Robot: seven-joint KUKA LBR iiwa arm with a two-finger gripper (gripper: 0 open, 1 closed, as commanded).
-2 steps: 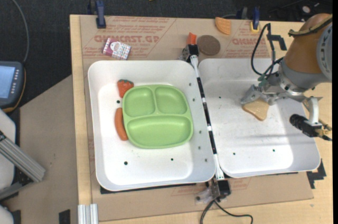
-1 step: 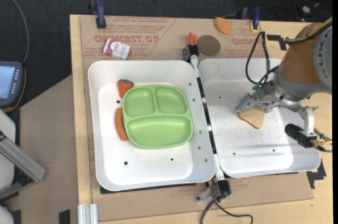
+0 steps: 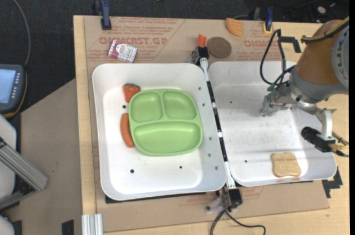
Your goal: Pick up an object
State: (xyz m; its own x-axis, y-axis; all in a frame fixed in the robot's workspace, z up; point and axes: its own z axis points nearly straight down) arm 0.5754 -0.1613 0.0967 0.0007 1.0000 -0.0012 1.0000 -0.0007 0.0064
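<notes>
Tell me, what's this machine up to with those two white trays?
A robot arm is meant to pick something up. Its gripper hangs over the right bin, with nothing visibly held. A toast-like piece lies near that bin's front edge. The left bin holds a green divided plate with orange toy food beside it.

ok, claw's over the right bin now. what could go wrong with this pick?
1. The claw sits over bare floor of the right white bin; closing here likely grabs nothing.
2. The tan toast-shaped slice lies flat near the bin's front rim, so the fingers may slide over it or hit the wall.
3. The black cable looped above the wrist could snag.
</notes>
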